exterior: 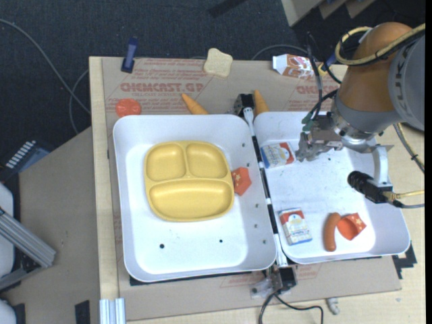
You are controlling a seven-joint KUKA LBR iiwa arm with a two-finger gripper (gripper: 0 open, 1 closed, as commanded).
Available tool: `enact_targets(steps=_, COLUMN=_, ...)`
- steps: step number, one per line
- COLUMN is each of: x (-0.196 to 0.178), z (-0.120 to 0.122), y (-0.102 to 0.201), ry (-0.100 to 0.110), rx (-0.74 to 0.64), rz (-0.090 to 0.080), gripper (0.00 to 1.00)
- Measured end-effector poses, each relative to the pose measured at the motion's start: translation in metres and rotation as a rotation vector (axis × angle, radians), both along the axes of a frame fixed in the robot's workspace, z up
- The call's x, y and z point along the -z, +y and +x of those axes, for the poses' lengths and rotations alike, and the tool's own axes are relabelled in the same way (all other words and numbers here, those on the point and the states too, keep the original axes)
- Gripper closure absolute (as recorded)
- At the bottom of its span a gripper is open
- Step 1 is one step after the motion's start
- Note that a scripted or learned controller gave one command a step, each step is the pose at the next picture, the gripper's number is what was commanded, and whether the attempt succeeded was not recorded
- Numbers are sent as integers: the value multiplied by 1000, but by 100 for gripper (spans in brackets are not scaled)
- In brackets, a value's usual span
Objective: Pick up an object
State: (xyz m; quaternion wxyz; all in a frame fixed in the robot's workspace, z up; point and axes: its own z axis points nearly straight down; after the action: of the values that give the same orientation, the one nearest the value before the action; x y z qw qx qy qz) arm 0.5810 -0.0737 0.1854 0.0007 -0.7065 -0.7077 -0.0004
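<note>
Camera view has the pincer (312,147) low over the right bin (391,238), just beside a small carton (277,154) near its far-left corner; can't tell its state. I'd center over the carton first.

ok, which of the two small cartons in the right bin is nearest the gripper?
The far carton, beside the gripper; the other carton lies at the near edge.

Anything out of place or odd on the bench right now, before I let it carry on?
Yes. Several toy foods lie outside the bins on the board behind them: a bread slice, a carrot, a small carton and a blue clip. Inside the left bin, a small orange-red piece leans against the yellow divided plate.
</note>
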Motion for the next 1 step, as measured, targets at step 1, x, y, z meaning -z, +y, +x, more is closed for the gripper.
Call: enact_targets(steps=1, x=-10, z=14, y=63, ry=-3, rx=0, rz=-1, gripper=100)
